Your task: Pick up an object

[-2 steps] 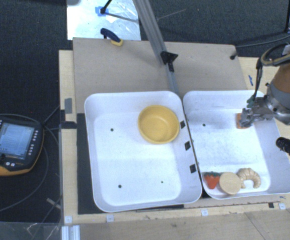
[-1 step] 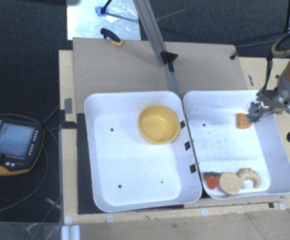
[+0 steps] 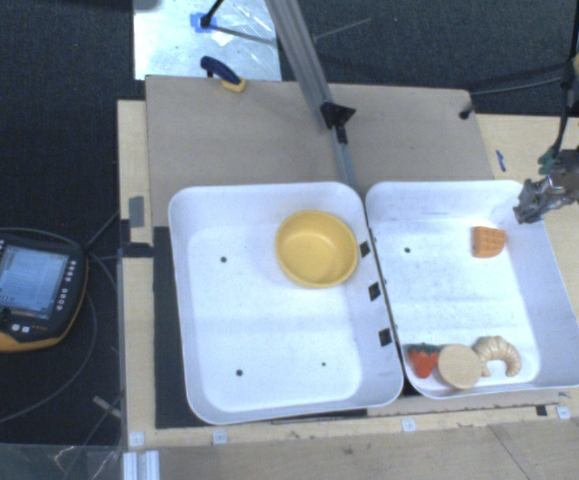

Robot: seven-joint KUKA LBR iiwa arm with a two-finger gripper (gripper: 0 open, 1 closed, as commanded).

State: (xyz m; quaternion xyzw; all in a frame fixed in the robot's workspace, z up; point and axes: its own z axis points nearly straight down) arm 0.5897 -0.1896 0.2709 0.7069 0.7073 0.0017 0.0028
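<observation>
We are seeing the end effector [image 3: 531, 206] hanging over the right bin's [image 3: 559, 298] far corner, near an orange wedge [image 3: 487, 241], its grip state we cannot tell, a yellow bowl [image 3: 316, 248] sitting in the left bin [image 3: 209, 308].

Dark carpet floor [image 3: 49, 88]; tan bench [image 3: 269, 133]; metal pole [image 3: 304, 53]; teach pendant [image 3: 24, 288] at left.

Left bin [image 3: 209, 368] white w/ few small black dots; the bowl [image 3: 316, 248] is yellow. Right bin [image 3: 549, 298] white: orange piece [image 3: 487, 241], red-orange item w/ green top [image 3: 423, 360], beige disc [image 3: 459, 366], tan croissant [image 3: 499, 353]. Surface [image 3: 269, 128] light brown. Hand [image 3: 535, 204] dark grey.
</observation>
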